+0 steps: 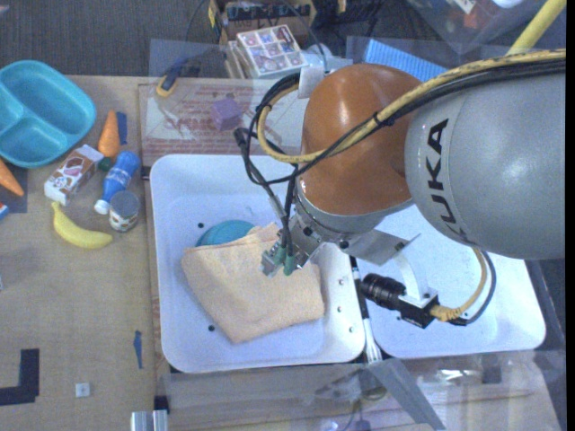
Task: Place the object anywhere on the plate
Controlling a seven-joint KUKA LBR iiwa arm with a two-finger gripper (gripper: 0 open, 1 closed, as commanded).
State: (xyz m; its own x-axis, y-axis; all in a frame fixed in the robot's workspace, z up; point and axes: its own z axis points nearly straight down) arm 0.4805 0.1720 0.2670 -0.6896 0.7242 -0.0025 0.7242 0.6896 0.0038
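Whether the jaws are apart or together cannot be told from the camera view: the gripper [282, 260] shows as a small greenish-grey tip under the bulky orange-banded wrist, and its end is too small and too crowded by the arm to read. That tip sits right at the upper right edge of a tan cloth [252, 285], which lies crumpled across the middle of the left bin [175, 187]. Nothing can be made out between the jaws.

A blue plate [223, 233] lies in the same bin, mostly covered; a curved sliver of it peeks out from under the cloth's upper left edge. The cloth therefore lies partly on the plate and partly on the bin floor.

The right bin [503, 326] sits just beside the left one, with a black cable connector [395, 296] hanging over it from the arm.

On the wooden bench to the left of the bins lie a banana [79, 230], a small can [124, 211], a blue-and-white bottle [117, 180], a carrot [109, 135] and a blue divided tray [40, 110].
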